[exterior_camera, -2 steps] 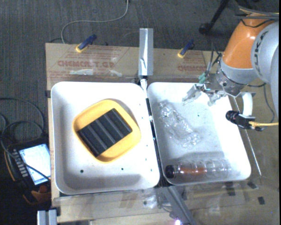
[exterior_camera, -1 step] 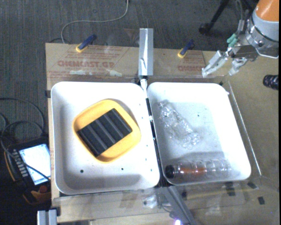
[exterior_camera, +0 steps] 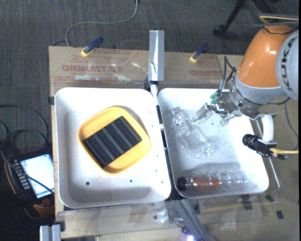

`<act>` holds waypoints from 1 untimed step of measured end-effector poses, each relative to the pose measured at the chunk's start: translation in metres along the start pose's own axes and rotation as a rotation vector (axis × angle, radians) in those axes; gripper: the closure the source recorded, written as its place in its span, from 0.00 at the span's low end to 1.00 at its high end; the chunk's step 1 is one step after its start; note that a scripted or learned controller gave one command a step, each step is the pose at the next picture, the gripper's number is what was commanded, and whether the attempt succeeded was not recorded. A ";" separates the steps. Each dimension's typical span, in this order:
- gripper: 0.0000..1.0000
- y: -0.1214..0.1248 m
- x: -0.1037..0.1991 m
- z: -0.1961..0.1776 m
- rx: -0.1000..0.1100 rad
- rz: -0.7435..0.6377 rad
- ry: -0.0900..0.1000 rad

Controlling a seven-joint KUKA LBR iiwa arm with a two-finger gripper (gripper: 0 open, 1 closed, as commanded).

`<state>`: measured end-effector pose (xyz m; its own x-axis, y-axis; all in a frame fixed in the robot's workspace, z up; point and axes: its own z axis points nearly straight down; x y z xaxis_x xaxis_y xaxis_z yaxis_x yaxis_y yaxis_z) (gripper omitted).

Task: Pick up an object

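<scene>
The tool (exterior_camera: 203, 112) hangs over the far side of the right bin (exterior_camera: 261, 182), and its tips look slightly apart with nothing between them, though they are thin and hard to read against the white floor. Just below and to the left of the tool lies a crumpled piece of clear plastic (exterior_camera: 190, 132), the nearest candidate for a pick. Further toward the near wall of the same bin rests a clear bottle (exterior_camera: 213, 181) on its side, with a dark cap end at its left. Well to the left of the tool, in the left bin (exterior_camera: 62, 149), sits a yellow tray with a black ribbed insert (exterior_camera: 114, 139).

The chief risk, as I judge it, is the plastic: it is see-through, flimsy and low, so the tips may close on a loose fold that slips free, or close on air. The bottle could roll against the wall if nudged off-centre. The yellow tray looks too wide for the tool to span.
</scene>
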<state>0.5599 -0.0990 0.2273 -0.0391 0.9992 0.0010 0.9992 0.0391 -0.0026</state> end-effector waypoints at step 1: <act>0.00 0.028 -0.003 0.107 0.001 0.082 -0.002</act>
<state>0.5876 -0.1012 0.1206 0.0426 0.9991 -0.0009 0.9991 -0.0426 -0.0036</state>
